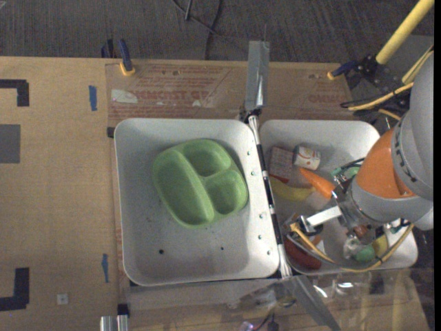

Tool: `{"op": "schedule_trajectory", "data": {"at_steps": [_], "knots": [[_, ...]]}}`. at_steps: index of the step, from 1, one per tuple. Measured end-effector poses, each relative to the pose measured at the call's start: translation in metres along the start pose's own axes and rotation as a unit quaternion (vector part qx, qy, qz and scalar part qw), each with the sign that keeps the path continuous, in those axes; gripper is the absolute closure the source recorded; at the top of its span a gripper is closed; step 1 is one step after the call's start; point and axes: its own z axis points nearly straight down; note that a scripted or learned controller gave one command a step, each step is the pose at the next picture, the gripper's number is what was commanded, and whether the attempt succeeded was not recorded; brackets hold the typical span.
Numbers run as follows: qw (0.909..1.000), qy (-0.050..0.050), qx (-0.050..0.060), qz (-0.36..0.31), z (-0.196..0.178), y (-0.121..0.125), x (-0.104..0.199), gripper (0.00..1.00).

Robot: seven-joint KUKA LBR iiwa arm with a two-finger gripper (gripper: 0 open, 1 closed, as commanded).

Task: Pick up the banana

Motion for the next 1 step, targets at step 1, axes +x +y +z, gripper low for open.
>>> {"op": "schedule_trajectory", "data": {"at_steps": [1], "knots": [[0.9954,0.003,-0.006,0.096,0.0006,-0.0086,0.0059,0.00]]}}
